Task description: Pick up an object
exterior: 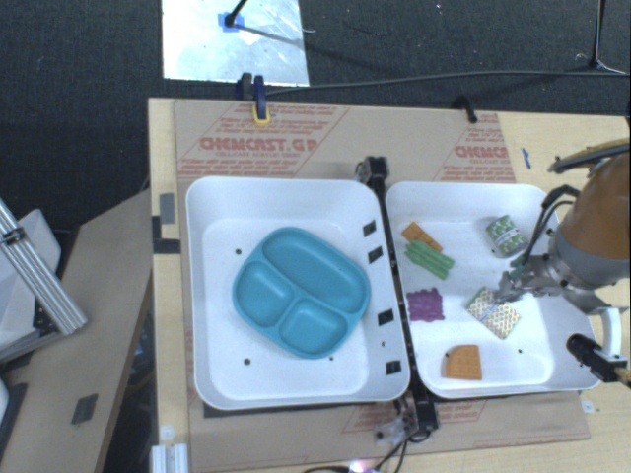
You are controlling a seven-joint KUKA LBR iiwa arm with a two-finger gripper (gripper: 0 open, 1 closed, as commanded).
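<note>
The camera view looks down at a slant on two shallow white bins side by side on a bench covered with brown printed cardboard. Taking the black hinge strip (389, 284) between the bins as the landmark, the left bin (212, 264) lies on its left and holds a blue divided plate (301, 292), which sits a little left of the strip, near the middle of that bin.

The right bin (532, 368) lies on the strip's right. Just right of the strip's upper part sit an orange piece (421, 236) and, touching it from below, a green ridged piece (429, 259). Lower, still near the strip, lies a purple piece (425, 305). Below that, towards the bin's near wall, is an orange-brown square block (462, 362). Well to the strip's right, high in the bin, sits a small green-and-white patterned object (504, 234). Between that and the square block lies a white patterned packet (494, 313), tilted cornerwise.

The arm (596, 230) comes in from the right edge, far from the strip, its bulk over the bin's right wall. The gripper (515, 286) is right above the white patterned packet, at its upper edge and seemingly touching it. Whether its grip is spread or closed cannot be told at this size, and no object is seen lifted.

A blue clamp with a yellow tip (258, 97) sits at the cardboard's far edge, up and left of the strip.
</note>
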